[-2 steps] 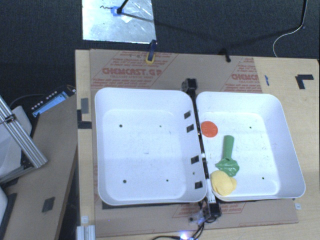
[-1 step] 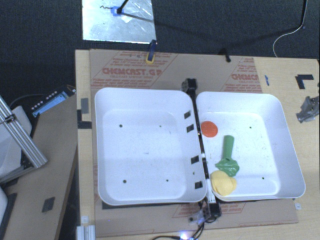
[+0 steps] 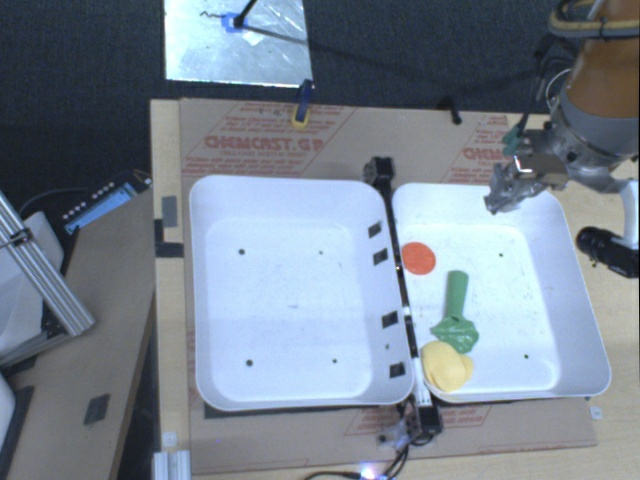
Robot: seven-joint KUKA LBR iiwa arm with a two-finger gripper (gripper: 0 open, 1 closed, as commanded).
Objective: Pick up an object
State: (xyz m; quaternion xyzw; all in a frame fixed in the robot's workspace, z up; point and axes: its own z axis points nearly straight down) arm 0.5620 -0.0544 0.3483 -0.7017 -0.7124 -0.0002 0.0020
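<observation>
The gripper (image 3: 503, 196) hangs over the right bin's (image 3: 560, 268) far edge; an orange disc (image 3: 418, 258), green toy (image 3: 456, 315) and yellow lump (image 3: 447, 366) lie inside.

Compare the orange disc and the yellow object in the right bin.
The orange disc looks flat and round; the yellow object is a bulkier, rounded lump. The orange disc lies apart from other items; the yellow object touches the green object. Both sit near the right bin's left wall.

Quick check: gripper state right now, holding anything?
Gripper: cannot be told; it hangs over the right bin's far right corner, with nothing visibly held.
</observation>
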